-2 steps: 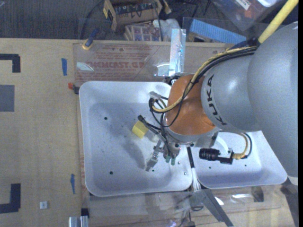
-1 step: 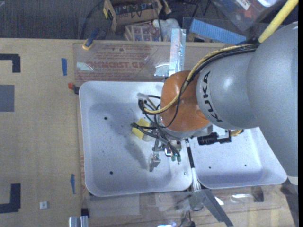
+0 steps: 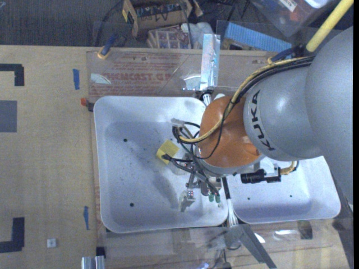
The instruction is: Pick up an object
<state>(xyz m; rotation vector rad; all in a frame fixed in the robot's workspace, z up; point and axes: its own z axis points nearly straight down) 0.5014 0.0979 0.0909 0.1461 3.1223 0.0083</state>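
the wooden worktop point(image 3: 45, 167) spreads across the view, pale, with black corner marks and small strips of blue tape on its left part. the kuka arm point(image 3: 314, 105) comes in from the right as a big grey mass, its orange band point(image 3: 224, 133) hanging over the seam between the two bins, with yellow and black cables looping round it.

the left bin point(image 3: 129, 167) is a shallow white tray with rounded corners and a few dark specks on its floor. the right bin point(image 3: 297, 200) lies just beside it, touching along the inner edge, and the arm covers most of its upper part.

a clear plastic sheet point(image 3: 140, 77) lies flat on the worktop behind the left bin, with faint red lettering showing through it. beyond the worktop's far edge sits clutter: a small wooden rack point(image 3: 154, 10) and a blue foam-like block point(image 3: 247, 38).

the end effector point(image 3: 193, 198) points down into the right half of the left bin, low over the floor, near the bin's front wall. its thin metal fingers point(image 3: 186, 202) are too small and tangled with wires to read, so i cannot tell how far apart they stand, nor whether anything is between them.

a small yellow object point(image 3: 167, 150) lies on the floor of the left bin, near the middle, up and left of the end effector and apart from it, close under the edge of the orange band.
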